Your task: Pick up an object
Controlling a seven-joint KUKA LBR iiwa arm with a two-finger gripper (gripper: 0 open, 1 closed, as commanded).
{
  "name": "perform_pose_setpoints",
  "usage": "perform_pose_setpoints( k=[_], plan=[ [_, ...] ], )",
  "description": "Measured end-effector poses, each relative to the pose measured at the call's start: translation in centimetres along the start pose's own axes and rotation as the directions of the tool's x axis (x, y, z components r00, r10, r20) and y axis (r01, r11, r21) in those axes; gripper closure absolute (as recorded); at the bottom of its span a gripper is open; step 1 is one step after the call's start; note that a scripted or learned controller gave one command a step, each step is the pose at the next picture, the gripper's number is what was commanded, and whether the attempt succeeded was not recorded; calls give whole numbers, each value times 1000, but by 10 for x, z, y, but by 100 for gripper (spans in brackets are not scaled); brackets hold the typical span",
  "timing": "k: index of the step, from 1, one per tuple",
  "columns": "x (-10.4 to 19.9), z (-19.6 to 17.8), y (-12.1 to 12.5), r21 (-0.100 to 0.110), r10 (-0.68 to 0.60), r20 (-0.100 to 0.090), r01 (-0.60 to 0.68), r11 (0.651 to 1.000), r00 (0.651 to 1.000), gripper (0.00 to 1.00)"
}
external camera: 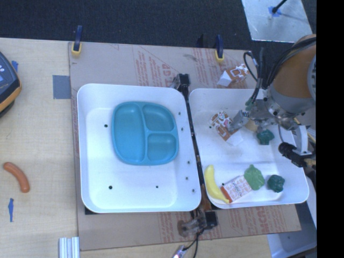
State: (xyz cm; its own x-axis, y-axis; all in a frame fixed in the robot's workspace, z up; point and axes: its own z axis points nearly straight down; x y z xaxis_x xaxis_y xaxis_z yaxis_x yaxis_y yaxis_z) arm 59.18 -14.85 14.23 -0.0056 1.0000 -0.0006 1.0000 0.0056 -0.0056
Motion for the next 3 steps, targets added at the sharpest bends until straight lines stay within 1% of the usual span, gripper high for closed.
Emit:
perform_pose_setpoints(
  k=[1, 2, 3],
  plan=[
    [32, 51, 38, -2, 0, 1, 0, 1000, 1000, 0],
    [30, 39, 39, -4, -2, 2, 2, 1000, 1000, 100],
    [120, -51, 62, -5, 0, -2, 0, 1000, 1000, 100]
  ],
)
